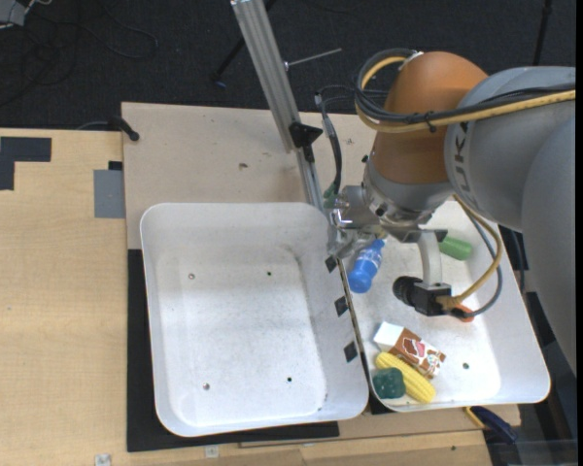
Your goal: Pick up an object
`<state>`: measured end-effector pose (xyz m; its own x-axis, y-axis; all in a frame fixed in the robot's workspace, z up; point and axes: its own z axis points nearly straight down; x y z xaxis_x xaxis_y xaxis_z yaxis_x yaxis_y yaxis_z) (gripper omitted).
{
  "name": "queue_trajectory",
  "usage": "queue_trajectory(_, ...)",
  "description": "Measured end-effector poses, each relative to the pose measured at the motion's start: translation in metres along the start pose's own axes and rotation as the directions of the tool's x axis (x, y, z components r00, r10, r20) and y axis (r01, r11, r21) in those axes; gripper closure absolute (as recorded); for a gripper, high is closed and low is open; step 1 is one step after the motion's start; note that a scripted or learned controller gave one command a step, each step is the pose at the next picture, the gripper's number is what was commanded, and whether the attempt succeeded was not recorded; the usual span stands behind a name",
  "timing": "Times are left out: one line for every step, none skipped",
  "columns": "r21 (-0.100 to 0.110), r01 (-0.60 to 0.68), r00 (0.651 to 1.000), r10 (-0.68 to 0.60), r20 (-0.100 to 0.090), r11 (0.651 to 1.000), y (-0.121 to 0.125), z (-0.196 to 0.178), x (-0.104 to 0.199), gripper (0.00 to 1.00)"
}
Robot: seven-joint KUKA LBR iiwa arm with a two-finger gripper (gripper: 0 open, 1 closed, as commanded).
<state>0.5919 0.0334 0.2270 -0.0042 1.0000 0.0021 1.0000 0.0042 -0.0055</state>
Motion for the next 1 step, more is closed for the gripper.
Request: queue_trajectory(0.000,0.001,1.000,-0.001,0.000,1.000,-0.0092,0.0086,0.0570,1.00)
